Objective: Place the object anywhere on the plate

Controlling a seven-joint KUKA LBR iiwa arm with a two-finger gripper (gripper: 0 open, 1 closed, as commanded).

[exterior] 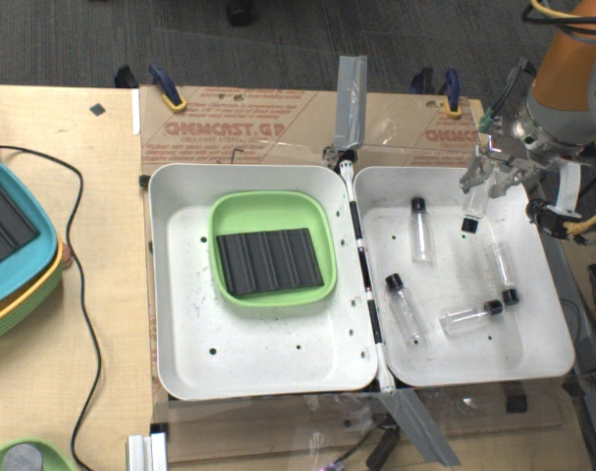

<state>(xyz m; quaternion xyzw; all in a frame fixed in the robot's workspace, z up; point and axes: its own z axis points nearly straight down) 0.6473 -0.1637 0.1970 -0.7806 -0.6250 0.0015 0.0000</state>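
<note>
Glossy green plastic plate (317, 214)

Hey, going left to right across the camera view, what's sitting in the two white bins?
Green plate holding a dark ribbed pad → vial → vial → vial → vial. A further vial hangs at the gripper, above the right bin.

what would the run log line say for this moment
tool: over right bin, vial hanging between fingers | plate: green, left bin, holds dark ridged insert | four vials loose in right bin | placement not yet done
</note>
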